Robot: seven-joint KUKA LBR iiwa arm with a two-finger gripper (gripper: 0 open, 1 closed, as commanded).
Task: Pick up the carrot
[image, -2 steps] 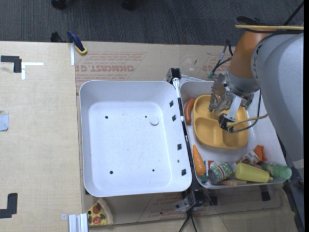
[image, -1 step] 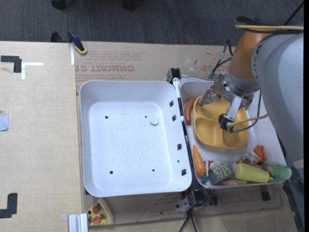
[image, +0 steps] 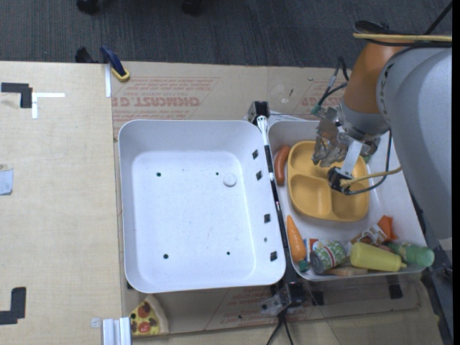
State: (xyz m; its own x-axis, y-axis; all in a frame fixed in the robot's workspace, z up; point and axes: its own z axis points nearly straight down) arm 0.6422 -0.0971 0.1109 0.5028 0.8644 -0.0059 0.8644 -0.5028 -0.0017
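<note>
The carrot (image: 295,238) is orange and slim. It lies along the left wall of the right bin (image: 411,205), towards the front, just below a yellow divided plate (image: 325,192). My gripper (image: 328,154) hangs over the back part of that plate, up and to the right of the carrot and well apart from it. Nothing of the carrot is near the gripper. The grey arm with its orange band (image: 370,67) comes in from the right and covers the bin's far right corner.
A red sausage (image: 281,163) lies by the plate's left edge. A can (image: 329,254), a yellow bottle (image: 375,258) and a green toy (image: 412,253) crowd the right bin's front. The left bin (image: 136,214) holds a small white disc (image: 229,180). A pizza toy (image: 146,319) lies outside.
</note>
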